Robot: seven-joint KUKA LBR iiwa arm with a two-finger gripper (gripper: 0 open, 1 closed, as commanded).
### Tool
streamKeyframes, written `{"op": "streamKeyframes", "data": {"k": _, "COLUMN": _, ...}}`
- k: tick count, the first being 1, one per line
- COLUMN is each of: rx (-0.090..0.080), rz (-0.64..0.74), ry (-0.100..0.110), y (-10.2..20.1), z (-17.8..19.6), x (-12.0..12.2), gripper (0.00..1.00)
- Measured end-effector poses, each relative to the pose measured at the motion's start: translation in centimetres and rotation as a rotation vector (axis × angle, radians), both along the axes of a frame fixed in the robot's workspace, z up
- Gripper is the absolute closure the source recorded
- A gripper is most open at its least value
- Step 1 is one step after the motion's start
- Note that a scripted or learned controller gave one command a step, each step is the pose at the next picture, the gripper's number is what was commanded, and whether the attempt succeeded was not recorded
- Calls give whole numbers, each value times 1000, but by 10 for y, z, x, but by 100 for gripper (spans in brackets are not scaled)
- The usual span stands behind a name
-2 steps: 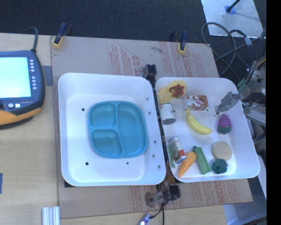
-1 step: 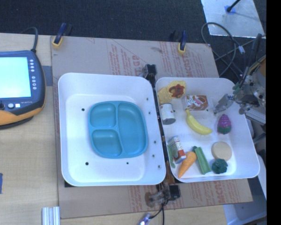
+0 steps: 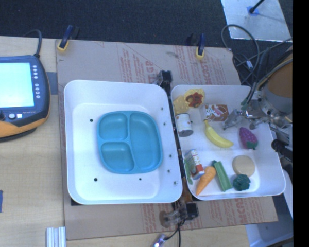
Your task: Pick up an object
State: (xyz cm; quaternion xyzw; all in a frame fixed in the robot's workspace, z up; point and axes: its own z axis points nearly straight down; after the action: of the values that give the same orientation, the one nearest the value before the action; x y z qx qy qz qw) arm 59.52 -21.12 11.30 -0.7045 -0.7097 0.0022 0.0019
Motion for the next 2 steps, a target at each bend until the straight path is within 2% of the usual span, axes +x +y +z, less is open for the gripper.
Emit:
{"op": "streamKeyframes", "data": {"k": 1, "rx": 0, "rz": -2, "ry": -2, "y": 0, "z": -21, "x": -29, "gripper": 0}}
{"op": "streamKeyframes", "data": {"k": 2, "rx": -2, "rz": -1, "ry": 0, "y": -1, "z": -11, "x": -29, "gripper": 100}}
